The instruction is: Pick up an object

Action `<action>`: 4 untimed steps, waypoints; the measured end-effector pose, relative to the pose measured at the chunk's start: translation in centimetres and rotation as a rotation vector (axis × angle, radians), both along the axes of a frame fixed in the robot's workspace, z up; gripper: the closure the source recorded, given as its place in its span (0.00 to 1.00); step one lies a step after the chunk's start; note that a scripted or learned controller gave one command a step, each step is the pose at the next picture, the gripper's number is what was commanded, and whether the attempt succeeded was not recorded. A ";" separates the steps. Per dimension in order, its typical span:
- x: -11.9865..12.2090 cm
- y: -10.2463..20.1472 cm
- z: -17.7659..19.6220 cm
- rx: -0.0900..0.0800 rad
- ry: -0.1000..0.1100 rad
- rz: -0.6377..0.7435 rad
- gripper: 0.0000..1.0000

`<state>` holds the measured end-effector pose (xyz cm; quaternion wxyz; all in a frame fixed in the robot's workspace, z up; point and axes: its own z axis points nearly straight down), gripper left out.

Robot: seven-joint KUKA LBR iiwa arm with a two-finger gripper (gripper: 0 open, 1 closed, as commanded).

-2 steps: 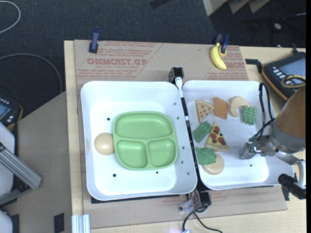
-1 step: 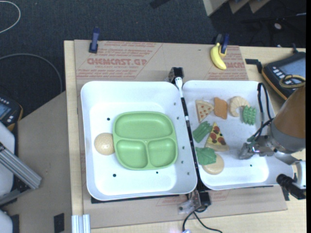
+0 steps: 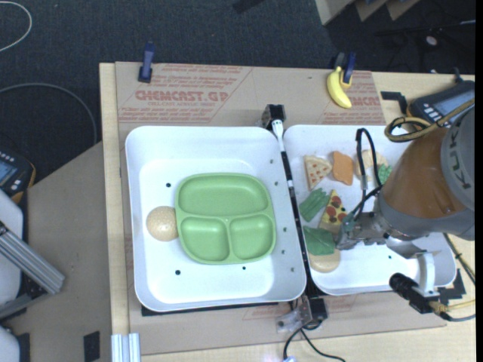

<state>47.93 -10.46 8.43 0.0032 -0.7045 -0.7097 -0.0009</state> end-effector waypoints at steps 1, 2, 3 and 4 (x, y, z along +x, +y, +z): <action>2.3 1.3 0.0 -0.007 -0.006 -0.004 1.00; 2.2 1.2 1.1 -0.008 -0.007 -0.007 1.00; 3.8 6.9 10.6 -0.005 -0.013 0.000 1.00; 1.8 14.2 24.3 -0.002 -0.018 0.003 1.00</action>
